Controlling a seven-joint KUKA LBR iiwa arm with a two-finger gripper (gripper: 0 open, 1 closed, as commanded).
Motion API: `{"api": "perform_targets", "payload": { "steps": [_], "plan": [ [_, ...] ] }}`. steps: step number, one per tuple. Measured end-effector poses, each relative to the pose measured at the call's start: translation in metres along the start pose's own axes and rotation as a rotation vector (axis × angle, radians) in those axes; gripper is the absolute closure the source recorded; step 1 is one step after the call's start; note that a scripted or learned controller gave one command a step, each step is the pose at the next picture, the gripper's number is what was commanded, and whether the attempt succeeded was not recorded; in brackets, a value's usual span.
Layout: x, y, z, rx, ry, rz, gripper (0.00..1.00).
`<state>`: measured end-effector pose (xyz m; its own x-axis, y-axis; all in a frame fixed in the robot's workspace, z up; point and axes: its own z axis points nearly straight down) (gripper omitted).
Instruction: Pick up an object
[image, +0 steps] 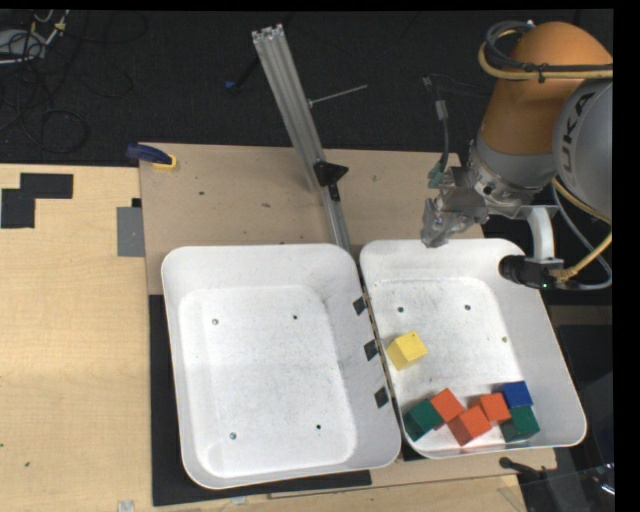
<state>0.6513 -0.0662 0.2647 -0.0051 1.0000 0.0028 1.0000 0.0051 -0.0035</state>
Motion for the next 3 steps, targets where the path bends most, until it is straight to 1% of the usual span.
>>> {"api": "perform_targets", "payload": {
  "steps": [1, 2, 3],
  "plan": [
    [0.055, -0.016, 0.014, 0.002, 0.000, 0.000, 1.00],
    [0.105, -0.024, 0.025, 0.002, -0.001, 0.002, 1.00],
    [0.153, -0.021, 0.024, -0.001, -0.002, 0.001, 1.00]
  ]
}}
